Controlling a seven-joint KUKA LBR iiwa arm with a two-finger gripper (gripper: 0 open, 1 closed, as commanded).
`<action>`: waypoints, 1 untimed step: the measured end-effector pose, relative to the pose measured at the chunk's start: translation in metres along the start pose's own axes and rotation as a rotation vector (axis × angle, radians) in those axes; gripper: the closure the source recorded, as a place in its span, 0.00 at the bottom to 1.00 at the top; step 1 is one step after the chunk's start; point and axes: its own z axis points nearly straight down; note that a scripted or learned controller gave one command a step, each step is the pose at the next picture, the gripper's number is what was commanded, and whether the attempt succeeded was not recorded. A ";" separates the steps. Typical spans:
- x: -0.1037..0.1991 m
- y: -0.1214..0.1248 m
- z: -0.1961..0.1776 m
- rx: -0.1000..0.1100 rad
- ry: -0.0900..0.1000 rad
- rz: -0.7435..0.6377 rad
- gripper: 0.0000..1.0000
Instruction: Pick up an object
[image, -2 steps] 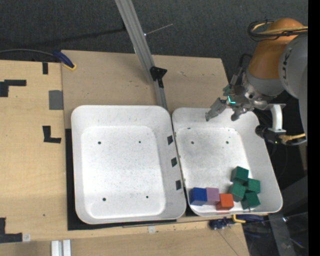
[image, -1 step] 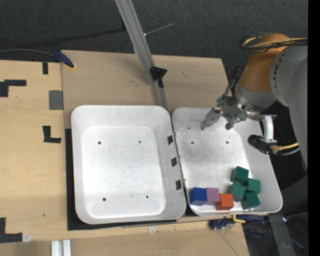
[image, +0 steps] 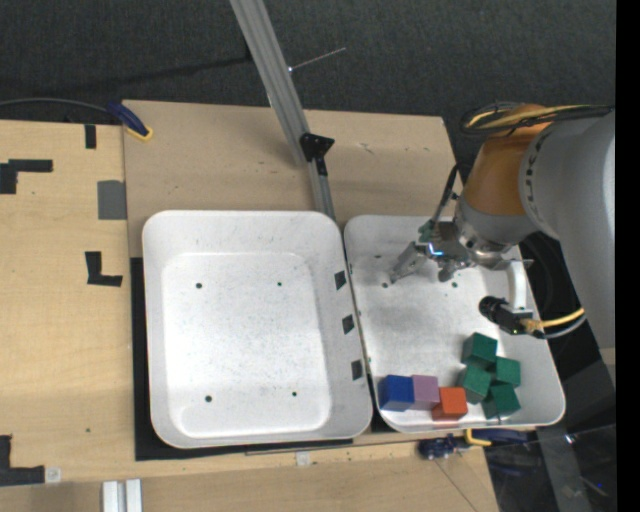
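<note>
My gripper (image: 422, 269) hangs over the far part of the right bin (image: 410, 325), its two fingers spread open with nothing between them. The blocks lie apart from it in the bin's near right corner. A blue block (image: 397, 390), a purple block (image: 426, 389) and an orange block (image: 452, 402) sit in a row along the near wall. Several green blocks (image: 491, 374) are piled just to their right. The gripper touches none of them.
The left bin (image: 240, 330) stands beside the right one. A slanted metal pole (image: 285, 95) ends in a black clamp at the bins' far edge. A yellow and black cable (image: 520, 320) hangs off the wrist over the right bin's rim.
</note>
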 end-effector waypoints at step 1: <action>0.001 -0.001 0.021 -0.002 -0.001 -0.001 0.00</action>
